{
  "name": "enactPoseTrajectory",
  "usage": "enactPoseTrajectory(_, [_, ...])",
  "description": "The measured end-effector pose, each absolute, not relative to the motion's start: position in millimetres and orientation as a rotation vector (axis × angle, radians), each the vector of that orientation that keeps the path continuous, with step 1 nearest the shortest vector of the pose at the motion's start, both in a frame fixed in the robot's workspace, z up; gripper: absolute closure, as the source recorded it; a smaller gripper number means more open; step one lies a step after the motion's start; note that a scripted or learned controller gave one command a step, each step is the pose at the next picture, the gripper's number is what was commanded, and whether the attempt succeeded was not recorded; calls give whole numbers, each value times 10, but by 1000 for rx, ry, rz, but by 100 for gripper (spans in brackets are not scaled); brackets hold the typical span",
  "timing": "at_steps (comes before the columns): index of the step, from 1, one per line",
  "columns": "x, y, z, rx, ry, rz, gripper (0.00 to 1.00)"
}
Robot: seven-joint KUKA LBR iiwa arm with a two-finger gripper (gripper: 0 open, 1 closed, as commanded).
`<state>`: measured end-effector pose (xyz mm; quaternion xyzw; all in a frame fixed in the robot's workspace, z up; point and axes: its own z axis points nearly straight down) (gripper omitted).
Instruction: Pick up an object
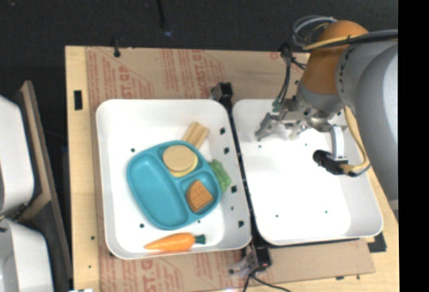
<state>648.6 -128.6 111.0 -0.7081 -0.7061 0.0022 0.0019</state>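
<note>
Bench board, upper centre of the frame: repeated rows of red print along its edges, too small and blurred to read. No other legible markings.

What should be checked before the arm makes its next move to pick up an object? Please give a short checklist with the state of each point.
1. Objects are in reach: blue tray, carrot lie in the left bin: ok.
2. Gripper is above an object: not ok, it is over the right bin.
3. Gripper carries nothing: cannot tell.
4. Carrot lies apart from the tray: ok.
5. Round cookie rests on the tray: ok.
</note>
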Motion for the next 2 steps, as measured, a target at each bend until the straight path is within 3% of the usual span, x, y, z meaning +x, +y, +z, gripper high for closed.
enactPoseTrajectory(1, [6510, -1280, 1268, -2224, -2223, -2, 100])
enactPoseTrajectory(2, [6508, -1279, 1263, -2224, -2222, -1, 0])
